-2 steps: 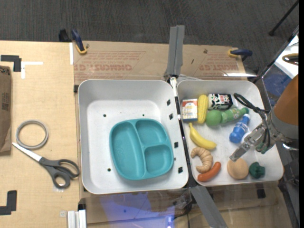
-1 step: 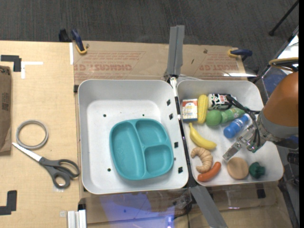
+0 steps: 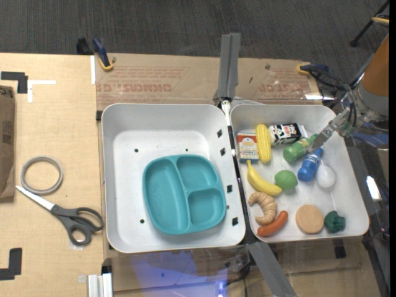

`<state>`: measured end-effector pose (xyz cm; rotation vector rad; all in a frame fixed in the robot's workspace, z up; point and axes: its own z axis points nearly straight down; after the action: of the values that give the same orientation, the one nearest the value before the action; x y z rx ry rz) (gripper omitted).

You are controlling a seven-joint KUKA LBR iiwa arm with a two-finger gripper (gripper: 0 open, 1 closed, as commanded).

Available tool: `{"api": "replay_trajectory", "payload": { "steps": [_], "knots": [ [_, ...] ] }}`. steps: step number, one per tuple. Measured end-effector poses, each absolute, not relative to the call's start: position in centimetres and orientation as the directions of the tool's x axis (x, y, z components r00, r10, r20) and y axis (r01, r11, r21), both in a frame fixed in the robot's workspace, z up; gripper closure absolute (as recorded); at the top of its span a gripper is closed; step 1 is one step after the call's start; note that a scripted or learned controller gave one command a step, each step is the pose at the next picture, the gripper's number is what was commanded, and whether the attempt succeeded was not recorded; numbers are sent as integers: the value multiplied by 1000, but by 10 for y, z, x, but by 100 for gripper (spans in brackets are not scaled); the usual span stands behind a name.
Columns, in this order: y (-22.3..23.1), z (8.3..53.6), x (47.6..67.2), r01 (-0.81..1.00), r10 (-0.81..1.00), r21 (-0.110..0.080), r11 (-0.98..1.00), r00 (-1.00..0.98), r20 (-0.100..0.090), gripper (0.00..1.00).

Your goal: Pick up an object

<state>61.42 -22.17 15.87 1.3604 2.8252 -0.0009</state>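
Sausage [image 3: 272,224], cookie [image 3: 310,219] in rt bin [image 3: 356,172]; teal tray [image 3: 184,193] in lt; fingers [image 3: 317,140] state unclear.

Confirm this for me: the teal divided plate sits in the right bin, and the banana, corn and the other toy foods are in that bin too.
Not quite. The camera view shows the teal plate in the left bin. The banana, corn and the other toy foods are in the right bin, as you said.

Scissors [image 3: 69,217] and tape roll [image 3: 41,174] on bench left; teal divided plate [image 3: 184,193] in left bin [image 3: 117,129].
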Motion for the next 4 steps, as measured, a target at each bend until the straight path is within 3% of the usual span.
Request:
{"api": "replay_trajectory", "payload": {
  "steps": [1,2,3,4],
  "knots": [
    [-202,95,592,819,819,6,574,-574,-3,0],
    [-166,92,586,855,855,0,518,-518,-1,0],
    [-130,92,524,866,866,-1,500,-500,0,0],
    [-128,92,525,866,866,0,499,-499,0,0]
  ]
}}
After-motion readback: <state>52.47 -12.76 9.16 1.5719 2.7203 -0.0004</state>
